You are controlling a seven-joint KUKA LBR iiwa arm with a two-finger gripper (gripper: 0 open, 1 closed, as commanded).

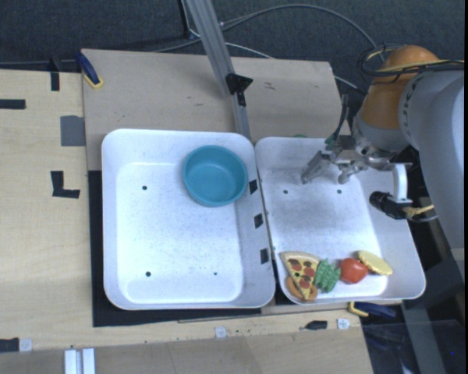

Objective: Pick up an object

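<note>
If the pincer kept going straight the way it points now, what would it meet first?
The pincer points down and toward the left, over the far part of the right bin. It would likely meet that bin's bare floor first; depth is unclear. The toy food sits at the near edge, off that line.

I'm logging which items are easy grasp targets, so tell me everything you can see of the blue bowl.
The blue bowl is a round, open-topped dish in a plain teal-blue, with a smooth, plastic-looking surface. It sits upright with its opening facing up and nothing visible inside. It rests on the floor of the left bin, in that bin's upper right corner, close to the wall beside the right bin. Nothing else touches it; the gripper hangs over the right bin, apart from it.
</note>
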